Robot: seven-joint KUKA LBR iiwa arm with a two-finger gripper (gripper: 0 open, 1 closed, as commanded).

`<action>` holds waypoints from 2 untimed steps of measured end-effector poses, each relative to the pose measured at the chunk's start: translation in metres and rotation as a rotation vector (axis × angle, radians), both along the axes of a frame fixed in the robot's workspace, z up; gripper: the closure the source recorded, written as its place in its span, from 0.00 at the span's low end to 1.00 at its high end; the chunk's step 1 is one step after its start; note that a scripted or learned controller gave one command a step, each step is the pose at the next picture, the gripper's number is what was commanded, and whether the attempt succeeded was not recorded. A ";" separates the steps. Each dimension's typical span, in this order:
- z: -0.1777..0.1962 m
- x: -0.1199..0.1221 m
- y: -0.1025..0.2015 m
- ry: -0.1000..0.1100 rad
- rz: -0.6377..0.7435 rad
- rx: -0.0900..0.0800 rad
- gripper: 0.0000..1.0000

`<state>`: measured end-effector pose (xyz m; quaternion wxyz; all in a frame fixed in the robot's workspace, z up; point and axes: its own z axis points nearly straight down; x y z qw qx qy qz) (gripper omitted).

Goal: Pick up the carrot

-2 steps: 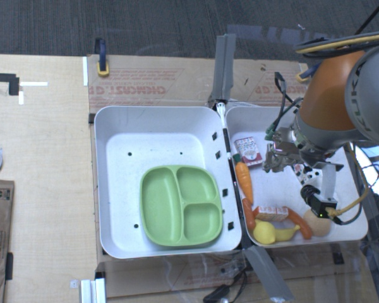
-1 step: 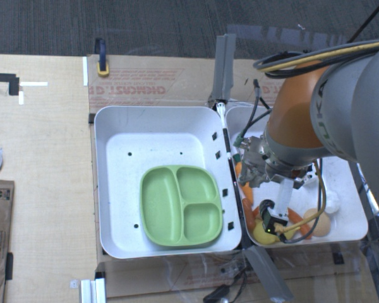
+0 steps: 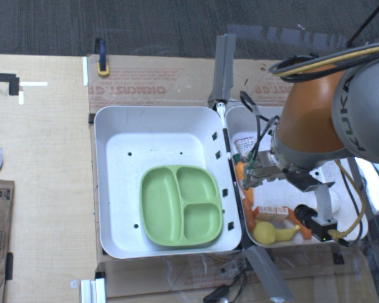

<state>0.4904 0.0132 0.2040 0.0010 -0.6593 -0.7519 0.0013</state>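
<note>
Overhead view of the work cell. The pale wooden counter (image 3: 44, 137) fills the frame from 9 o'clock to 3 o'clock and carries two shallow white bins side by side. The grey arm (image 3: 360, 118), with its orange band (image 3: 309, 118), enters from 3 o'clock and covers most of the right bin (image 3: 237, 122). The left bin (image 3: 132, 137) lies at 9 o'clock of the right bin, their walls touching. It holds a green three-compartment plate (image 3: 180, 205), which rests flat on the bin floor toward the bin's 5 o'clock corner. The tool (image 3: 249, 177) hangs low inside the right bin, close to that bin's 9 o'clock wall. Its own body and cables mask it, so it cannot be told whether it is spread or pressed together, nor whether it pinches anything. The carrot (image 3: 240, 169) appears as an orange form against the same 9 o'clock wall, just beside the tool at its 9 o'clock side and partly hidden by it. A yellow pear-shaped fruit (image 3: 271, 233) lies at the right bin's 6 o'clock edge. A small white and red packet (image 3: 273, 212) lies just at 12 o'clock of that fruit, and a second orange piece (image 3: 301, 223) lies at the fruit's 2 o'clock. A printed white packet (image 3: 243, 145) lies at 12 o'clock of the carrot. On the counter, a blue-handled clamp (image 3: 101, 55) stands at 11 o'clock of the left bin, and a black L-shaped piece (image 3: 6, 81) lies well apart at 9 o'clock of the clamp.
</note>
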 end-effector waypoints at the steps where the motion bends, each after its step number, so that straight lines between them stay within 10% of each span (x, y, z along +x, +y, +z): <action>1: 0.014 -0.012 0.023 -0.002 0.584 0.001 1.00; 2: 0.011 0.013 0.039 -0.001 0.546 0.001 1.00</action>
